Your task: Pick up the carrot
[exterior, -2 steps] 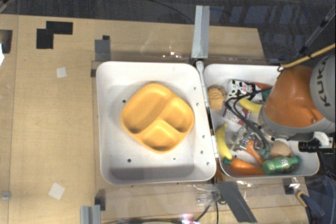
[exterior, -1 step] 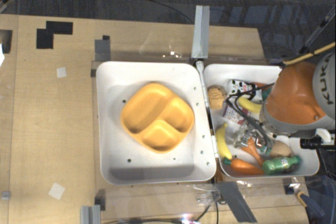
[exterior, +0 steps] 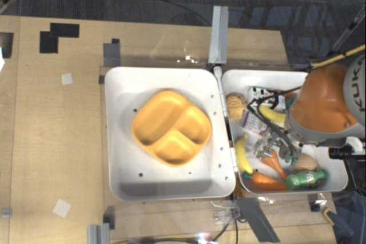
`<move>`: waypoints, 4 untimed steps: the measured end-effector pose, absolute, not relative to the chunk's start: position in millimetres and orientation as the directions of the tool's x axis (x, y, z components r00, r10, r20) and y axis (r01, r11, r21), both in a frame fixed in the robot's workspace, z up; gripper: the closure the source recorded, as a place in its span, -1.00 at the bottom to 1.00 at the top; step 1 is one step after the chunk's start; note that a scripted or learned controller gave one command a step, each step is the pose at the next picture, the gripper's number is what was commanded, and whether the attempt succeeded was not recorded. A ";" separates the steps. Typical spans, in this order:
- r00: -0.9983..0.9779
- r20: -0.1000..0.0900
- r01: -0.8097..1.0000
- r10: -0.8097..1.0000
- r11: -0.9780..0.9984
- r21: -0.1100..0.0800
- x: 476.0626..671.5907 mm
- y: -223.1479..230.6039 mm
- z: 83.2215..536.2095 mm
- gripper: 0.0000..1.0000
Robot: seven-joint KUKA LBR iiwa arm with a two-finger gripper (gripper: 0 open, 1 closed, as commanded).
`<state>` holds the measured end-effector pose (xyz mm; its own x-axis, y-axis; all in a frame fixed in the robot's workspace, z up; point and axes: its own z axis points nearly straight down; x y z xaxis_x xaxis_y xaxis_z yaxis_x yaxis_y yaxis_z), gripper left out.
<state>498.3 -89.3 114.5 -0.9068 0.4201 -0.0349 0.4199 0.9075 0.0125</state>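
Gripper (exterior: 267, 148) hangs low in the right bin (exterior: 337, 183), right above a carrot (exterior: 275, 163); whether it grips is impossible to tell. Another carrot (exterior: 267, 181) lies along that bin's near wall, beside a green bottle (exterior: 304, 179).

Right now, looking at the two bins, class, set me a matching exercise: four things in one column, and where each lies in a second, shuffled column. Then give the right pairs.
Things:
1. yellow divided tray
2. green bottle
3. carrot
4. banana

Places:
A. along the right bin's left wall
B. in the middle of the left bin
C. near the right bin's front right corner
D. at the right bin's front edge, just left of the green thing

Pairs: 1-B, 2-C, 3-D, 4-A
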 end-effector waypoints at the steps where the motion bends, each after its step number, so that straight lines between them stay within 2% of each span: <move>1: -0.891 -0.008 0.453 0.453 0.892 0.004 489.3 -85.4 92.8 1.00; 2: -0.892 -0.006 0.453 0.453 0.892 0.003 488.8 -85.3 92.2 -1.00; 3: -0.860 -0.008 0.510 0.510 0.860 0.003 489.4 -84.9 89.6 -1.00; 4: -0.723 -0.006 0.691 0.691 0.723 0.006 489.3 -86.7 89.2 -1.00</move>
